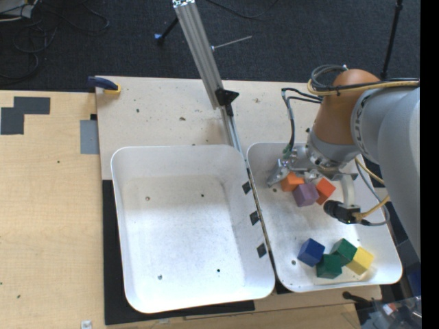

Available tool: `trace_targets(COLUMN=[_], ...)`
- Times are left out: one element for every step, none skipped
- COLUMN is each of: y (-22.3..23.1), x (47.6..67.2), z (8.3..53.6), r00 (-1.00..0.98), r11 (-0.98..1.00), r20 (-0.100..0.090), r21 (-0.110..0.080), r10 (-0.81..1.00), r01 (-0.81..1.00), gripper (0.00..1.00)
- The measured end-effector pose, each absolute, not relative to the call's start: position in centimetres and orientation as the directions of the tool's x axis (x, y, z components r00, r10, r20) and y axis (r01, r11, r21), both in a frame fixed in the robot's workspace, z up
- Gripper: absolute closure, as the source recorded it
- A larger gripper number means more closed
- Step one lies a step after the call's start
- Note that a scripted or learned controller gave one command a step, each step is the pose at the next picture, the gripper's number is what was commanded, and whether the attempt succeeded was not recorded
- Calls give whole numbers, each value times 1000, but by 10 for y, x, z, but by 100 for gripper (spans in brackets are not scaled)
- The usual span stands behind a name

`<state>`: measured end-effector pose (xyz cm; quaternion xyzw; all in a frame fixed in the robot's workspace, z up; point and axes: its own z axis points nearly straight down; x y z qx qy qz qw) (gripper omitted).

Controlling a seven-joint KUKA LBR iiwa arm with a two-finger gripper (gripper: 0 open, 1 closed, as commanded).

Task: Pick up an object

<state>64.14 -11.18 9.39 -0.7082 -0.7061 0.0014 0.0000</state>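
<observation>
My gripper (pixel 293 172) is low in the right bin (pixel 288 262), at its upper part, under the grey arm with the orange band. It sits directly on a tight cluster of blocks: an orange block (pixel 295 181), a purple block (pixel 305 195) and a red-orange block (pixel 324 190). The gripper's metal body touches or overlaps the orange block, and the wrist hides what lies between its tips. At the near end of the same bin lie a blue block (pixel 311 251), two green blocks (pixel 345 248) (pixel 329 266) and a yellow block (pixel 362 260).
The left bin (pixel 130 184) lies beside the right one, with black clips (pixel 253 217) along the shared rim. A slanted aluminium post (pixel 203 53) rises behind the bins. Cables (pixel 363 214) loop off the wrist over the right bin's edge.
</observation>
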Motion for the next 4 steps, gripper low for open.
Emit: trace_targets(y=[-113, -110, -108, -110], x=[641, 642, 642, 642], z=[105, 167, 210, 255], r00=[10, 4, 0, -1], r11=[-10, -4, 0, 1], r20=[0, 0, 0, 0], r21=[-3, 3, 1, 2], r10=[1000, 1000, 1000, 1000], r01=[1000, 1000, 1000, 1000], gripper=[100, 100, 100, 100])
